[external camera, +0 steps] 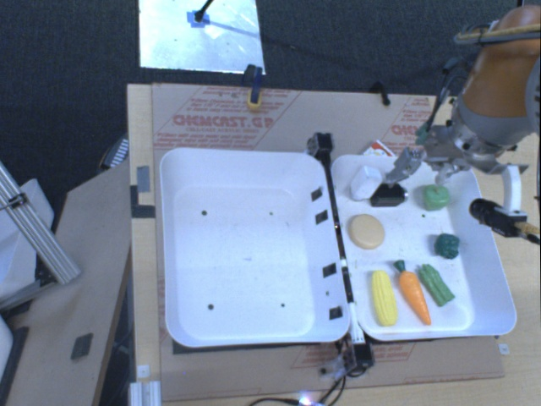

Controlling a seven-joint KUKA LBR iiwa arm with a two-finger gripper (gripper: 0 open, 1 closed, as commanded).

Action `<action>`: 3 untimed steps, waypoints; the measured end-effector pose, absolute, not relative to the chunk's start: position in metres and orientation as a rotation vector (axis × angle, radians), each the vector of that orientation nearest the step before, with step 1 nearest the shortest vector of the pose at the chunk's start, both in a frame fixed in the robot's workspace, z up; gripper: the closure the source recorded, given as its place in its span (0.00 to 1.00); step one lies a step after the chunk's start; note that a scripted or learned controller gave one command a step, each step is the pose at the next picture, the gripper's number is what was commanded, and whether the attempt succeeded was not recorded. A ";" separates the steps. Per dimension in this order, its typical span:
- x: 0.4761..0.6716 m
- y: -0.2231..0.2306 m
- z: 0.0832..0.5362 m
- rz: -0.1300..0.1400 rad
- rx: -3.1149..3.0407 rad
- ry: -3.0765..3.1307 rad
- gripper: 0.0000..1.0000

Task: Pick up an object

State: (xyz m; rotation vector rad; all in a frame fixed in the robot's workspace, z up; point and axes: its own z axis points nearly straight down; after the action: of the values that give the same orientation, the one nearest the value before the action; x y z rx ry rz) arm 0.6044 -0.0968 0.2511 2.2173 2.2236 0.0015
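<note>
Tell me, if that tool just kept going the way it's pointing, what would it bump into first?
Probably the black block in the right bin. The tool slants down and to the view's left, and that block lies just beyond one finger, beside a white object. Depth is hard to judge here.

Light wooden bench [101, 227] carries a flat brown cardboard sheet with red print [220, 117]. On the sheet sit two shallow white plastic bins side by side: the left bin [182, 172], the right bin [499, 307]. Shiny square metal plate [200, 24] lies behind, on dark cloth.
</note>
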 end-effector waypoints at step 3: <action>0.651 -0.182 0.111 -0.013 2.226 2.241 1.00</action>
State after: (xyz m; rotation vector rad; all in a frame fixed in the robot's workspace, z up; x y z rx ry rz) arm 0.6513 -0.1823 0.1113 2.2257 2.2407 -0.0134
